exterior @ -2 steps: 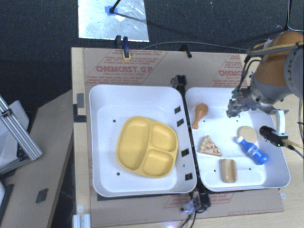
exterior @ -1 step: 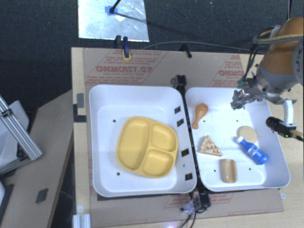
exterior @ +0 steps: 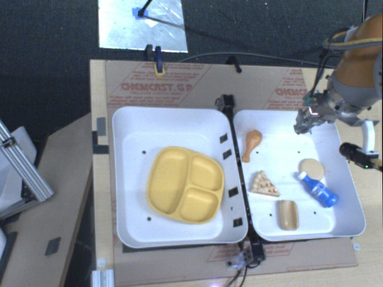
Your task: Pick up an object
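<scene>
The right bin point(exterior: 335, 160) holds a toy chicken drumstick point(exterior: 251, 143), a pizza slice point(exterior: 263, 184), a tan bread roll point(exterior: 288, 213), a round beige cookie point(exterior: 311, 168) and a blue bottle point(exterior: 318, 191). My gripper point(exterior: 303, 124) hangs over the far right part of that bin, above bare bin floor. It stands apart from all the objects, up and right of the drumstick and beyond the cookie. Nothing shows between its dark fingertips.
The left bin point(exterior: 131, 160) holds a yellow divided tray point(exterior: 185, 184). A black divider with clips point(exterior: 234, 160) runs between the bins. A clamp point(exterior: 158, 58) sits at the bench's far edge. An aluminium frame point(exterior: 24, 166) stands at the left.
</scene>
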Available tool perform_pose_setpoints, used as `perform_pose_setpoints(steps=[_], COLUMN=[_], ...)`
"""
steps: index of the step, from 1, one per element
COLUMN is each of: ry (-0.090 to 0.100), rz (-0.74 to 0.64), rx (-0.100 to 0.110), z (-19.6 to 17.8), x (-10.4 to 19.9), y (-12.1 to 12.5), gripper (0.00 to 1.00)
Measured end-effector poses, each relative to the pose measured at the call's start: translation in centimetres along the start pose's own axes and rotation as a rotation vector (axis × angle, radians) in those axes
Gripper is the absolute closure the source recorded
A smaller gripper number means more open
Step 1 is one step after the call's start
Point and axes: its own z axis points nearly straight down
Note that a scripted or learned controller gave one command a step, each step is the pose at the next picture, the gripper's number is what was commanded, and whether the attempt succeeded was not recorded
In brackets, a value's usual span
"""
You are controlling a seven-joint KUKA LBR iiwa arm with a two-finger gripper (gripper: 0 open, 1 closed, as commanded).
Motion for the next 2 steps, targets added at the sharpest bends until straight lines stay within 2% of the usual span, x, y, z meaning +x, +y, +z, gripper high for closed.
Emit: perform_pose_setpoints(steps=[1, 2], ry=[0.002, 0.002], rz=[-0.004, -0.004], rx=[0.001, 0.002], z=[-1.2, -0.3], x=[5.1, 10.4], y=[-0.2, -0.2], gripper=[1.0, 1.0])
